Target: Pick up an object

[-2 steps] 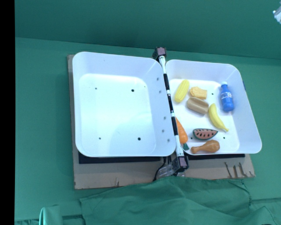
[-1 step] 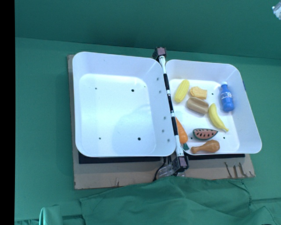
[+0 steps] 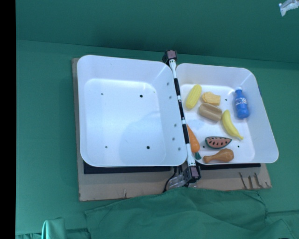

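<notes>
The right bin (image 3: 261, 140) holds several toy foods. A yellow corn cob (image 3: 193, 96) lies at its back left, with a small yellow wedge (image 3: 210, 98) and a tan bun (image 3: 210, 112) beside it. A blue bottle (image 3: 241, 103) lies near the far right wall and a banana (image 3: 230, 124) just in front of it. An orange carrot (image 3: 193, 140) rests along the left wall. A watermelon slice (image 3: 217, 142) and a drumstick (image 3: 219, 157) sit at the front. A small pale piece of my gripper (image 3: 287, 7) pokes in at the top right corner, far from the bins.
The left bin (image 3: 88, 116) adjoins the right one along a black-and-white divider bar (image 3: 177, 100). Both rest on a cardboard sheet (image 3: 140, 186) over green cloth. Rumpled green fabric (image 3: 187, 214) lies along the front edge.
</notes>
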Robot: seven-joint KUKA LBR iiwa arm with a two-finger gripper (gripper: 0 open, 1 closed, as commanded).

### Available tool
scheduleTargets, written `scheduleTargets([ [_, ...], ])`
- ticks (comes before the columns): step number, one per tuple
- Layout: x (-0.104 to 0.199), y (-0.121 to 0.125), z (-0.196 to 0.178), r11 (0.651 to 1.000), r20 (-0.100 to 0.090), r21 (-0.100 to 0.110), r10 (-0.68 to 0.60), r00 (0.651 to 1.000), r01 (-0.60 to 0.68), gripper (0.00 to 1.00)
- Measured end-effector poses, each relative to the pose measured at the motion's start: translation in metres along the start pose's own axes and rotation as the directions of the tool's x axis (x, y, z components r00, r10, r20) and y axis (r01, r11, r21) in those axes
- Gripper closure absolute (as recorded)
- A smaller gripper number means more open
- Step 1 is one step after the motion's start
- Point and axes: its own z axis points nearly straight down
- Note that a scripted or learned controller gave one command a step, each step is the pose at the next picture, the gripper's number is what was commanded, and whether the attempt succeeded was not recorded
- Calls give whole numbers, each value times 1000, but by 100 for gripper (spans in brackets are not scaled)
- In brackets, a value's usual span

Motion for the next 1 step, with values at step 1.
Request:
scheduleTargets([
  [1, 3, 1, 0, 1000, 0, 0, 1, 1000, -1, 0],
])
